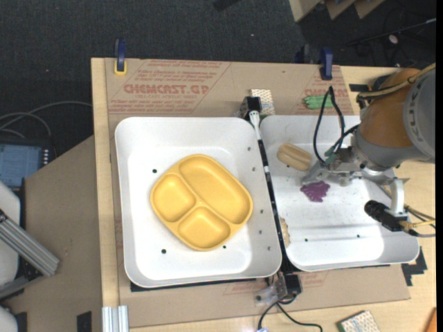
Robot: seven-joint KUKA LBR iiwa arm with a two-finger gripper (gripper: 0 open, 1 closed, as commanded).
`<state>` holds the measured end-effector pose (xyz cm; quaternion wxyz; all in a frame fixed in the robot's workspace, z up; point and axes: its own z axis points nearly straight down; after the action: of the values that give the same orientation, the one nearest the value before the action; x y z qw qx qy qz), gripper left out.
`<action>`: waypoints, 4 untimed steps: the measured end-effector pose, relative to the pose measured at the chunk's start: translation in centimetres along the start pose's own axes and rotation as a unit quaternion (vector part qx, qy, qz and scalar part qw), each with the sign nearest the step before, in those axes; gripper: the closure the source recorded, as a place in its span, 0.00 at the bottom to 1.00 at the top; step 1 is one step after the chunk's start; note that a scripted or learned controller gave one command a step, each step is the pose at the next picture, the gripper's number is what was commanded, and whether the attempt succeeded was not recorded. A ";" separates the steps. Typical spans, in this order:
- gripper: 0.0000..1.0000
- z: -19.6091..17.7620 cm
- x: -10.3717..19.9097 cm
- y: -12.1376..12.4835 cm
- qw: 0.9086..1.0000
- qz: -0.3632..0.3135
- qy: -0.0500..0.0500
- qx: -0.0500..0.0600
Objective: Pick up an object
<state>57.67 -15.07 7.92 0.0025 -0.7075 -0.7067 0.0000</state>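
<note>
Two objects lie in the right bin (346,251), and I read the gripper (324,175) as hanging just above the purple piece (316,191), touching or nearly so; the tan roll (295,157) lies up-left, its long axis slanting; grip state I cannot tell.

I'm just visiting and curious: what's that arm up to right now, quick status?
Gripper low in the right bin, beside the purple thing. Nothing seen in its grasp. Tan roll close by. Yellow divided plate sits in the left bin.
</note>
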 end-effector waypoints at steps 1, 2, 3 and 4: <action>0.00 -0.4 2.9 6.3 1.000 -0.006 -0.003 0.013; 0.00 -0.6 3.0 6.7 1.000 -0.001 -0.002 -0.001; 0.00 -0.5 5.4 0.1 1.000 0.000 0.000 0.002; 0.00 -0.6 5.0 3.6 1.000 -0.001 -0.003 -0.004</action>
<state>61.26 -10.11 8.49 -0.0022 -0.7069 -0.7073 -0.0011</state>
